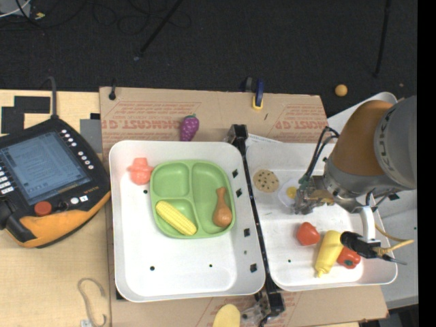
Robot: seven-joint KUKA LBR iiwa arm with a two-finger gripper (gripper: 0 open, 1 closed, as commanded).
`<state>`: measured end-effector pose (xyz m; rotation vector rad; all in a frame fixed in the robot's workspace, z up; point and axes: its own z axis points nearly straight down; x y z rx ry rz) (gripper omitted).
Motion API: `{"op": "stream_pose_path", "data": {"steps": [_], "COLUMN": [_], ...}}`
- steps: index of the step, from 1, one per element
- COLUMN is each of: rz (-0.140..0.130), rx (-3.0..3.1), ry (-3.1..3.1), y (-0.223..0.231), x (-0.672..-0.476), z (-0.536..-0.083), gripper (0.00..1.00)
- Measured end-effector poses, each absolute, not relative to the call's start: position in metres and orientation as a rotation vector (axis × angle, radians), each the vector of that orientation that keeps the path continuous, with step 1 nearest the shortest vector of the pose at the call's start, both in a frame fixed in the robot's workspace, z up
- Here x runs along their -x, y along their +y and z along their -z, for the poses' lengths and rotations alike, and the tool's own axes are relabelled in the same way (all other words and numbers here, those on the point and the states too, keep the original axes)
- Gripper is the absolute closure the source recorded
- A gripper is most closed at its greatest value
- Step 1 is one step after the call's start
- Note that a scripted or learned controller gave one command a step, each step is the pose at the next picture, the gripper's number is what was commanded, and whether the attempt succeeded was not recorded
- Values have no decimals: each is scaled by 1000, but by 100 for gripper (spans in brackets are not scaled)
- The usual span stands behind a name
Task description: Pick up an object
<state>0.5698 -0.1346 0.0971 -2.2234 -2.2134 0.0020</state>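
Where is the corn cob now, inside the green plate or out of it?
Inside: the corn cob lies in the green plate's lower left compartment.

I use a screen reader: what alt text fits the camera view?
The gripper hangs low in the right bin near a cookie, red pepper and yellow bottle. The left bin bears a green tray with corn.

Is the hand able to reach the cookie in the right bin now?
Probably yes. The cookie lies alone on the bin floor, just left of the hand, with nothing between them.
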Motion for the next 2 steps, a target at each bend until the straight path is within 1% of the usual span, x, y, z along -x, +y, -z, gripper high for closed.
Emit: {"op": "stream_pose_path", "data": {"steps": [1,2], "rz": [1,2], "rx": [2231,2229], "ry": [-2214,-2216], "y": [-143,-142], "x": [-568,-558], "z": [-142,-193], "gripper": [100,100]}}
